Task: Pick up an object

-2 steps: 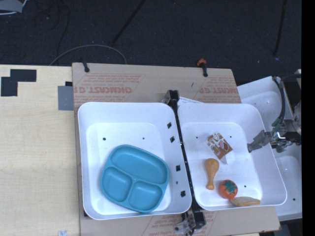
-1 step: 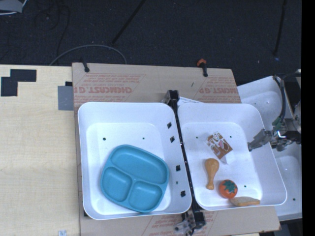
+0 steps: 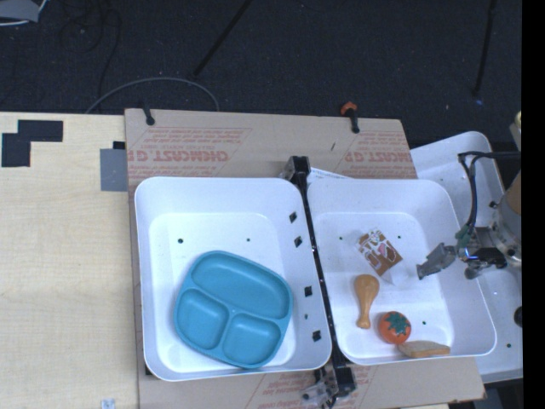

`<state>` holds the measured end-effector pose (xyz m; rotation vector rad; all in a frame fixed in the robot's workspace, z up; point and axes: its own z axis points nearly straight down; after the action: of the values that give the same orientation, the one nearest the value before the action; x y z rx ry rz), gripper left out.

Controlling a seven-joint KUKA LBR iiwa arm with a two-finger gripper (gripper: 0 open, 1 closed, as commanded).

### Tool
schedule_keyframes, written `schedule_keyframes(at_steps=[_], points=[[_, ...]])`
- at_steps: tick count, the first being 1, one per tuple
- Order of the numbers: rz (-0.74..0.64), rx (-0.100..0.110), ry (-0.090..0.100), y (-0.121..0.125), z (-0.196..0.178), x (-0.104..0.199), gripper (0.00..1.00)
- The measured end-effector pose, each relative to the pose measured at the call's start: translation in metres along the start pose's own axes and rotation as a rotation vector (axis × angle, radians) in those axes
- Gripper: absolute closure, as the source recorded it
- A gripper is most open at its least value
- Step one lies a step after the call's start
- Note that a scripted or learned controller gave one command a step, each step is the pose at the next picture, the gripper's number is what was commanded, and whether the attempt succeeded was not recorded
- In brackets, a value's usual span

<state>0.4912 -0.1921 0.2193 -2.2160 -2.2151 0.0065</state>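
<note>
The right bin (image 3: 341,196) holds a small brown and white packet (image 3: 379,251) and a tan toy drumstick (image 3: 366,297). Near the front wall lie an orange-red ball with a green patch (image 3: 393,326) and a flat tan piece (image 3: 423,348). My gripper (image 3: 438,261) hangs over the bin's right side, just inside the right wall. It is to the right of the packet and apart from every object. The grey wrist and cables lead off to the right edge.
The left bin (image 3: 162,203) holds a blue three-compartment plate (image 3: 232,308) toward its front. A black divider clamp (image 3: 306,254) runs between the bins. Both bins sit on cardboard (image 3: 255,147) over a pale wooden bench.
</note>
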Motion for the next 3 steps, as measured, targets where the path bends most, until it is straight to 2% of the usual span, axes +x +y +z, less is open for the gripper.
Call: schedule_keyframes(at_steps=[2,3], points=[[0.000,-0.001,0.000,-0.010,0.089,0.007,0.00],[0.005,-0.005,-0.001,-0.009,0.077,0.005,1.00]])
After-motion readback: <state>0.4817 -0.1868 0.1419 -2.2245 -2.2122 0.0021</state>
